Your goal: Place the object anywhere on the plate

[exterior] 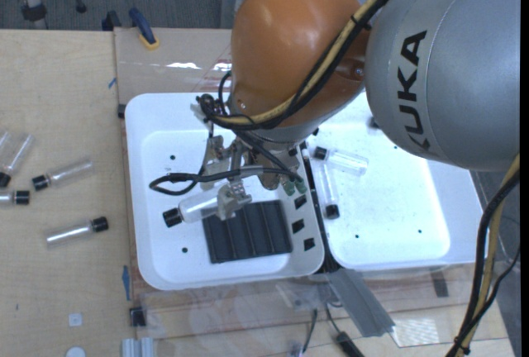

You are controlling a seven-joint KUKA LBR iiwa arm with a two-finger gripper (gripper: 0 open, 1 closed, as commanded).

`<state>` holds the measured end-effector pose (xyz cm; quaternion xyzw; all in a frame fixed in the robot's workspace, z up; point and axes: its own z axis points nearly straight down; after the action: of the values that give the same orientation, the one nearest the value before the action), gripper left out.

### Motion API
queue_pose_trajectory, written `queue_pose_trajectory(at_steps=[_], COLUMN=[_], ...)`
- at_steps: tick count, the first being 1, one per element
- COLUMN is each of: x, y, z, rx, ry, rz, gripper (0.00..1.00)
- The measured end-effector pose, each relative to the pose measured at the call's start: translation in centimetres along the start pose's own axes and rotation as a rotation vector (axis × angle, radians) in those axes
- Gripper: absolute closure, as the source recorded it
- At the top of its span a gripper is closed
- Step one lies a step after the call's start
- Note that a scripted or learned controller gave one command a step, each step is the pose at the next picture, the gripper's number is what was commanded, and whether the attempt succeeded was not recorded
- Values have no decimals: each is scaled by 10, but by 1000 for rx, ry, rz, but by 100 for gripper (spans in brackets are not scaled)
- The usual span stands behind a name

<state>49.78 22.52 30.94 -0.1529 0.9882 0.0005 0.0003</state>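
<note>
The claw (234, 197) grips a clear tube (197, 207) (black cap at left) just above the dark ribbed plate (248, 233); the arm (347, 58) hides the bin's (157, 140) back.

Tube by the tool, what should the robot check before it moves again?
1. Tube is in the left bin, right at the tool: ok.
2. Tool really grips the tube: cannot tell.
3. Tube lies on the plate: not ok, it shows just past the plate's far left corner.
4. Plate's ribbed top has room for the tube: ok.
5. Black cable looping near the tube will stay out of the way: cannot tell.
</note>
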Motion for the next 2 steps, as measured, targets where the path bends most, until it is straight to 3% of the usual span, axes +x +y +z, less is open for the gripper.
queue_pose_trajectory(at_steps=[1, 2], x=[-31, -18], y=[-33, -5], z=[-76, -23], rx=[0, -1], ry=[-8, -2], rz=[-334, -859], gripper=[100, 100])
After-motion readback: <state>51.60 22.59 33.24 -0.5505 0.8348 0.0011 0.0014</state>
